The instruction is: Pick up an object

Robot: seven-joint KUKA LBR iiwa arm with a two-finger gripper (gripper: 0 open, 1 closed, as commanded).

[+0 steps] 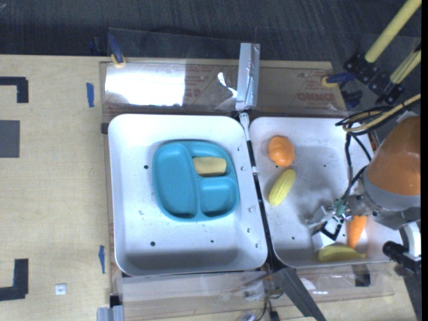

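The arm, with its orange band [399, 159], stands highest and so nearest the camera, at the 3 o'clock edge of the view, and its gripper [332, 214] is lowered into the right bin [304, 129]. Whether the pincer is apart or together cannot be told; no object is seen clamped in it.

A small carrot [357, 231] is seen just at 4 o'clock of the gripper, and a yellow banana-like piece [340, 253] lies at 5 o'clock against the bin's near wall. A corn cob [281, 186] lies at 10 o'clock of the gripper, with an orange fruit [281, 150] beyond it. In the left bin [127, 179] a blue divided tray [177, 179] is set, bearing a yellow block [210, 166].

The step in hand is judged to be the descent onto a target, probably the carrot or the banana-like piece. A firm closing and a straight lift are called for next; the crowding at the bin wall could spoil the grasp.
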